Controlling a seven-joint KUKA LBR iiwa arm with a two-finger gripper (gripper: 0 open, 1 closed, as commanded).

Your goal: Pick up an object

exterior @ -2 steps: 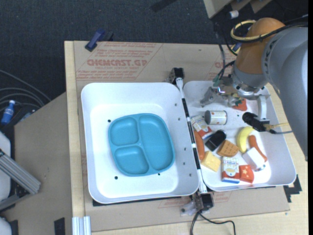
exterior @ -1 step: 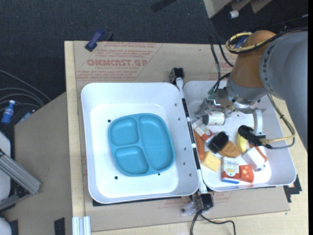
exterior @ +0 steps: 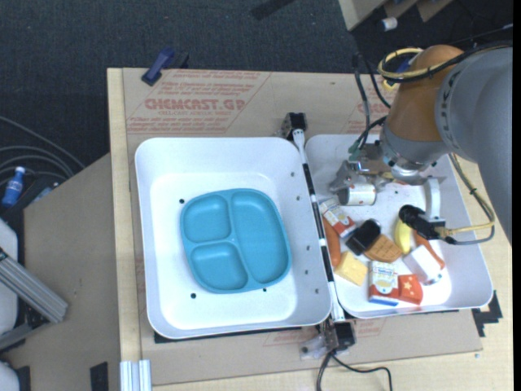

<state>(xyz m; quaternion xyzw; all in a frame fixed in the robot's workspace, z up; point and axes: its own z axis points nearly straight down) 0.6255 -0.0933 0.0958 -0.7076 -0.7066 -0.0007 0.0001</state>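
A grey arm with an orange band reaches in from the right over a cardboard-topped table (exterior: 212, 96) bearing two shallow white bins, its claw (exterior: 356, 177) lowered into the upper left part of the right bin (exterior: 472, 287). Whether the claw is spread or pressed together cannot be told from this angle. Just beneath it lies a small white cylinder (exterior: 362, 195), touching or nearly touching the claw; nothing can be seen pinched in it.

The rest of the right bin's contents are heaped below and to the right of the claw: a black block (exterior: 363, 236), a yellow banana-like piece (exterior: 404, 235), a tan waffle-patterned piece (exterior: 385, 251), a pale yellow wedge (exterior: 352, 269), an orange carrot-like stick (exterior: 334, 247) along the bin's left wall, and red-and-white packets (exterior: 391, 286) near the lower edge.

The left bin (exterior: 155, 169) holds a blue three-compartment plate (exterior: 236, 239), lying flat near its middle. A blue clip-like item (exterior: 159, 66) sits at the table's far left corner
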